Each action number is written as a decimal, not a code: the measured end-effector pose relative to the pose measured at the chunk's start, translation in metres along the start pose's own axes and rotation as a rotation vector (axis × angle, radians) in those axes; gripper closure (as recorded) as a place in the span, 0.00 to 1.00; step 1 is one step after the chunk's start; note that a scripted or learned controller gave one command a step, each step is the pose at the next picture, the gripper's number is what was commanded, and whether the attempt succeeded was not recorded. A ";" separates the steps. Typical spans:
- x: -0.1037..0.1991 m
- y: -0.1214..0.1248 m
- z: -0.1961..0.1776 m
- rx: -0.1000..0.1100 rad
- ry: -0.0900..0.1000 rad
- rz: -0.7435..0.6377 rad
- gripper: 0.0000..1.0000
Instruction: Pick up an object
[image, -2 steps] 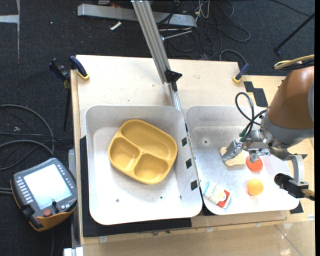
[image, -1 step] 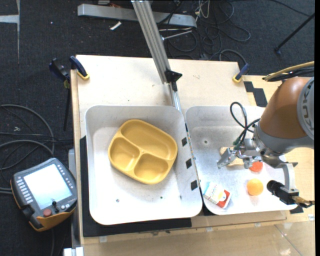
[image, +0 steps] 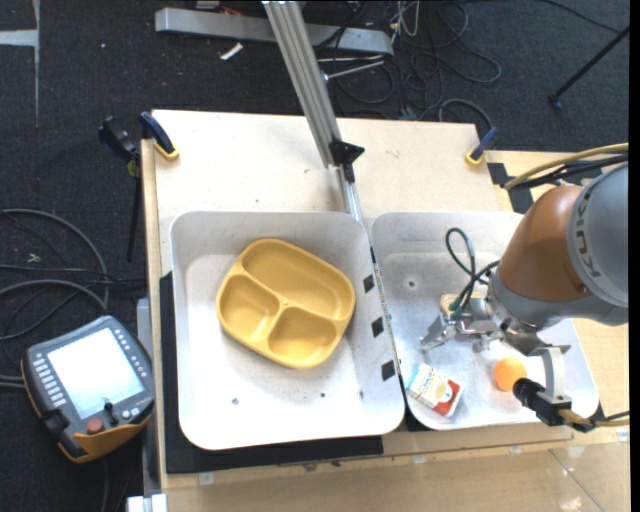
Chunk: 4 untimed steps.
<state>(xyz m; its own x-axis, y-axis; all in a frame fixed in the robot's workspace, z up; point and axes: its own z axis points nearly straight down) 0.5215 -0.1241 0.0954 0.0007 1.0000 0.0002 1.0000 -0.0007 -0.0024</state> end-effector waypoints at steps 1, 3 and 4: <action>0.000 0.001 -0.012 -0.004 0.000 0.000 1.00; -0.003 0.014 -0.117 -0.009 -0.002 -0.004 1.00; 0.051 0.000 -0.127 -0.002 0.002 -0.009 1.00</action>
<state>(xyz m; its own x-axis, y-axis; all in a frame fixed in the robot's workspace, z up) 0.5219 -0.0735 0.2223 -0.0079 1.0000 0.0025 1.0000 0.0079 -0.0006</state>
